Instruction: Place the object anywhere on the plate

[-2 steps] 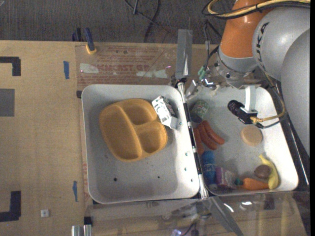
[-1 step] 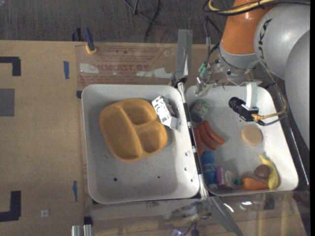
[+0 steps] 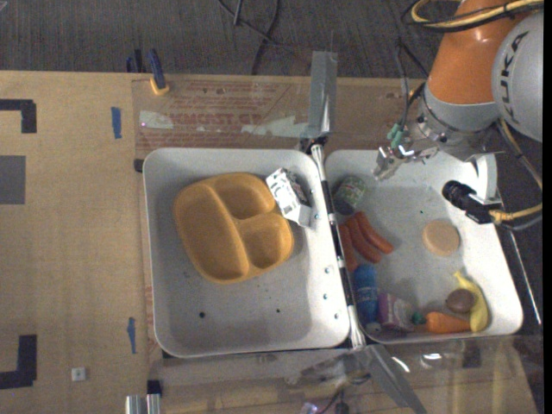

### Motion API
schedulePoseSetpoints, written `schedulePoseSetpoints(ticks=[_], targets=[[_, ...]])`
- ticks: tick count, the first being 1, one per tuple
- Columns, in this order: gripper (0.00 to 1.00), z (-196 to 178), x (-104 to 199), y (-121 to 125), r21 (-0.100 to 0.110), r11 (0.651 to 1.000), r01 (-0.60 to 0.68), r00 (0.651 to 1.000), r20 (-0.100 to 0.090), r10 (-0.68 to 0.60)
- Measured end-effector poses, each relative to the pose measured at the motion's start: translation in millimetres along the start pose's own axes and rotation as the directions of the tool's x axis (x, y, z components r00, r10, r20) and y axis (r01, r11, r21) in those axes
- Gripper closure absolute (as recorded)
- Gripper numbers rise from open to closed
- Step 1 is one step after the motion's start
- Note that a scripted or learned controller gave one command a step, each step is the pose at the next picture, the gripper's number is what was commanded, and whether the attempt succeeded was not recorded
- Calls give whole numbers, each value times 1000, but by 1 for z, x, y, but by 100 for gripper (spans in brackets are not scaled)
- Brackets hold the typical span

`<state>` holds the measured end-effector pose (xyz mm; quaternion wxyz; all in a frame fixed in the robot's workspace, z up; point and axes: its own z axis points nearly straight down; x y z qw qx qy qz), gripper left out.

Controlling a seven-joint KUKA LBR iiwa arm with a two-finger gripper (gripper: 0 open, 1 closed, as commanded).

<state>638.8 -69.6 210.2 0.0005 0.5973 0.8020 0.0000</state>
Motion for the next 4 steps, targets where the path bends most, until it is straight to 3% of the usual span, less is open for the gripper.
schedulePoseSetpoints(ticks=[1, 2, 3, 4], targets=[[100, -54, -13, -78, 0, 1000, 17, 1000, 0, -17], [100, -70, 6, -127, 2, 967, -254, 967, -1, 254], [100, -82, 26, -158, 4, 908, -419, 908, -1, 419], [100, -102, 57, -132, -4, 1000, -11, 1000, 2, 11]])
